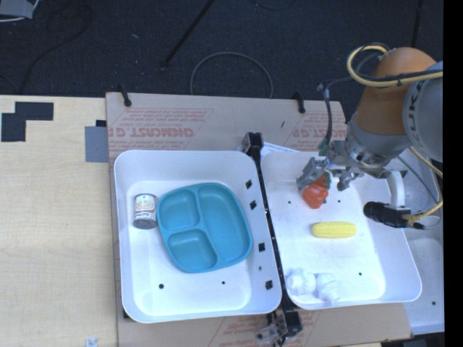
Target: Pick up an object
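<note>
Red-orange toy pepper (315,195) sits in the right bin (391,280), toward its back left. The gripper (327,176) hangs directly over it, fingers spread and straddling its top, not visibly clamped, seemingly lined up for a grasp. A corn cob (334,230) lies nearby; crumpled white objects (312,283) rest at the front.

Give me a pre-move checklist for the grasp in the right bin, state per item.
1. Gripper positioned over a target: ok, it sits right at the red-orange object in the right bin.
2. Object actually between the fingers: cannot tell, the view is too coarse.
3. Target free of neighbours: ok, the corn cob lies apart, below it.
4. White crumpled items out of the way: ok, at the bin's near edge.
5. Left bin contents uninvolved: ok, blue divided plate and small can rest there.
</note>
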{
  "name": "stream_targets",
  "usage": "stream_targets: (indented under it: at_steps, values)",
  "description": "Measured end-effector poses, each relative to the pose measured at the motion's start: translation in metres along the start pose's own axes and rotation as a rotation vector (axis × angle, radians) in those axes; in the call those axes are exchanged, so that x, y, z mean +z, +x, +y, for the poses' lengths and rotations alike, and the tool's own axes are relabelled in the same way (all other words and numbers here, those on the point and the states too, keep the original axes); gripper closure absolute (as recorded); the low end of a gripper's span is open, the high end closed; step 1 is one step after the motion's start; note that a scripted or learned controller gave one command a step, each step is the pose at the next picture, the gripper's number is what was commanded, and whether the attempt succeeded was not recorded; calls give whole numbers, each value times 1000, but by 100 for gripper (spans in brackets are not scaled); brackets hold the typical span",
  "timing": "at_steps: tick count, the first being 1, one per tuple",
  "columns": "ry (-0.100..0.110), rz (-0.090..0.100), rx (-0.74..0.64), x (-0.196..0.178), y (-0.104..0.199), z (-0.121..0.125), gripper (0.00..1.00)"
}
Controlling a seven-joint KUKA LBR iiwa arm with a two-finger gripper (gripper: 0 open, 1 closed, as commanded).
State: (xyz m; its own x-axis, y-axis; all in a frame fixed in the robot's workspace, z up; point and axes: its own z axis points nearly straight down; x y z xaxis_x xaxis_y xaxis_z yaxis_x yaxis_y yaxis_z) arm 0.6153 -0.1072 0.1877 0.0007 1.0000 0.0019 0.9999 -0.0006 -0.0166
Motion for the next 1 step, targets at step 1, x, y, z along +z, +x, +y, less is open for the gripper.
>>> stream_targets:
  at_steps: [1]
  values:
    - [-13, -1, -2, -9, 0, 3, 0]
